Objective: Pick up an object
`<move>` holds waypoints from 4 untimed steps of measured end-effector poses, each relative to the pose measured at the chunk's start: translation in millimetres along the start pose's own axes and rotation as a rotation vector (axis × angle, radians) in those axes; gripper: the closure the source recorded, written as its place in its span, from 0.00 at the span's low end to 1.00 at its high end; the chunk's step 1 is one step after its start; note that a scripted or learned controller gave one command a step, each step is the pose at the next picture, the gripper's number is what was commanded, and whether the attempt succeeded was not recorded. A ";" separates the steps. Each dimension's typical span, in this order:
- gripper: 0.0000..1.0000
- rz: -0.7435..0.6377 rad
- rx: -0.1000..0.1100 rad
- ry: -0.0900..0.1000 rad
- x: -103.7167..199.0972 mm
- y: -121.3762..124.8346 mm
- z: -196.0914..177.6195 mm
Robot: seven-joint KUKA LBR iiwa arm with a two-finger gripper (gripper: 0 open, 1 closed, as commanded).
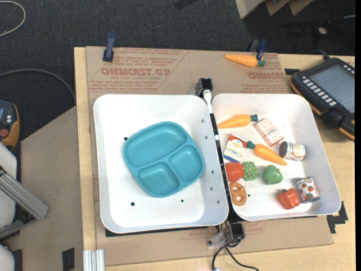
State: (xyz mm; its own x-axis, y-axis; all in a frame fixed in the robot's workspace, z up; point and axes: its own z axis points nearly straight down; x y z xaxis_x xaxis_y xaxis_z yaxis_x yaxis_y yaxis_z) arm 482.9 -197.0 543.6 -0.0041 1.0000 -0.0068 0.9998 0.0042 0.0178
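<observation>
Currently the left bin holds 1 teal divided plate, the right bin holds toy foods including 2 carrots; gripper state cannot be told.

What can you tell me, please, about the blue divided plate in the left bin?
The blue divided plate is turquoise, smooth and matte like plastic, with rounded corners and a raised rim. Low ridges split it into three compartments: one long one across the upper side and two smaller ones below it. It lies flat, right side up, turned at a slant to the bin's edges, about the middle of the left white bin. Nothing lies in it or touches it apart from the bin floor.
</observation>
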 end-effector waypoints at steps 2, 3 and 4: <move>1.00 -0.003 -0.002 0.001 28.9 46.5 0.6; 1.00 0.011 0.026 0.008 -22.7 8.3 96.1; 1.00 0.007 0.029 0.011 -25.3 -9.1 202.7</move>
State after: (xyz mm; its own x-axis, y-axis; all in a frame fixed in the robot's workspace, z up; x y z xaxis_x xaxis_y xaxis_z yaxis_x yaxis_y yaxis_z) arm 477.5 -223.7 340.9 0.0030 1.0000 0.0044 0.9999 -0.0029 -0.0115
